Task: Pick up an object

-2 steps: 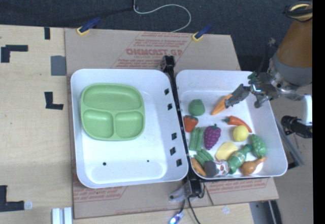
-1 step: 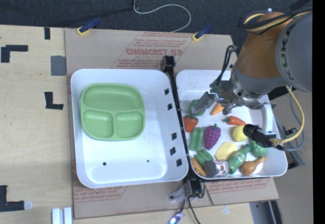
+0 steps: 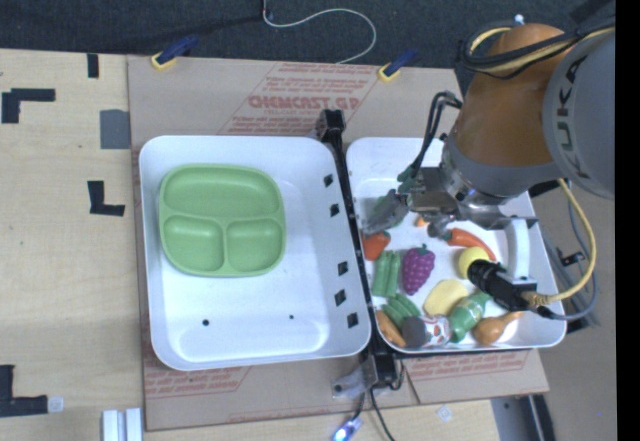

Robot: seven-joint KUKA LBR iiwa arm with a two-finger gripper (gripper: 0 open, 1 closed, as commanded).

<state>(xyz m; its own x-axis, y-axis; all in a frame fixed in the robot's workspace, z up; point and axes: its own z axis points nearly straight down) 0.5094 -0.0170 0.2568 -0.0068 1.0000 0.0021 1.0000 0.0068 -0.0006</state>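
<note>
Pick not yet made, by the look of it. Gripper (image 3: 385, 212) low in right bin (image 3: 548, 334), at its 10 o'clock corner; can't tell its state. Toy food lies untouched toward 6 o'clock: grapes (image 3: 417, 268), banana (image 3: 444, 295), carrot (image 3: 472, 240). Grasp and lift remain

The arm (image 3: 520, 119) runs off the frame at three o'clock, so its base is cut away. Its bulk covers the right bin's (image 3: 540, 329) far corner toward one o'clock. The gripper (image 3: 385, 214) is grey and blurred; its fingers cannot be made out. Toy food heaped toward five o'clock overlaps, and the small pieces (image 3: 415, 329) at the near wall are too tangled to name.
</note>
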